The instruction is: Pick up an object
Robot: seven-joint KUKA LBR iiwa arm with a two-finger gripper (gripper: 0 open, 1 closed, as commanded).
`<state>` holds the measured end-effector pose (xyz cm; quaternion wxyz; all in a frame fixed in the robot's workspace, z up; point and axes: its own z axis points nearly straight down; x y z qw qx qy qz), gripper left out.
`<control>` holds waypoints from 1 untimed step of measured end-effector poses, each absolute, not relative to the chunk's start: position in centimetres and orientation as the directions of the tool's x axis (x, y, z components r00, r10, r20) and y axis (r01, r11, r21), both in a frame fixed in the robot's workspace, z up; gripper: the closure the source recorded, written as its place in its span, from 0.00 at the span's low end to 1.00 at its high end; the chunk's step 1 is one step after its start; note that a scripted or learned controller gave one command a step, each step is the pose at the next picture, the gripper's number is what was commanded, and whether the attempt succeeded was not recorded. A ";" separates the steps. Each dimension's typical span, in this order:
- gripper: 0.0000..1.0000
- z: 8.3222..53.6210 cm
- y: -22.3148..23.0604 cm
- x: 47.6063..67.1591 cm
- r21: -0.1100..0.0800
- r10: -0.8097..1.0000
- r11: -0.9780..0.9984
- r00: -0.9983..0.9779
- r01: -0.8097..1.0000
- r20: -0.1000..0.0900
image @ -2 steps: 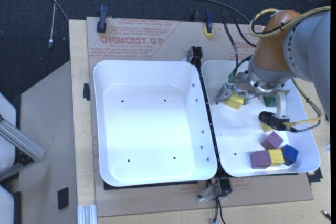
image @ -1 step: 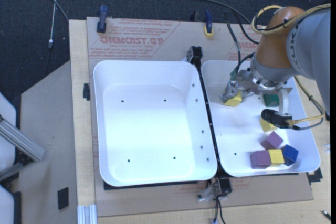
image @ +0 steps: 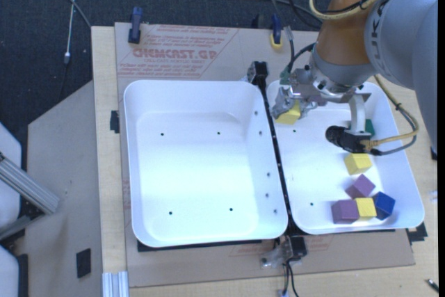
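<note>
The end effector [image: 292,106] sits over the far left corner of the right bin [image: 313,170], its fingers pinching a yellow block [image: 288,114]. A second yellow block [image: 358,163], two purple blocks [image: 361,186], a third yellow block [image: 366,207] and a blue block [image: 384,204] lie near the bin's right corner. The surface [image: 188,52] bears faded red lettering reading "CHEMCAST GP". The arm [image: 389,17] shows partial "KUKA" lettering.

End effector [image: 295,102] at yellow block [image: 288,114], right bin [image: 410,181]
</note>
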<state>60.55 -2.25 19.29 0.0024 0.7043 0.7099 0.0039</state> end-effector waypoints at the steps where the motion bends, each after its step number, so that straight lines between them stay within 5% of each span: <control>1: 1.00 18.8 5.1 61.0 0.000 1.000 0.007 -0.007 1.000 0.002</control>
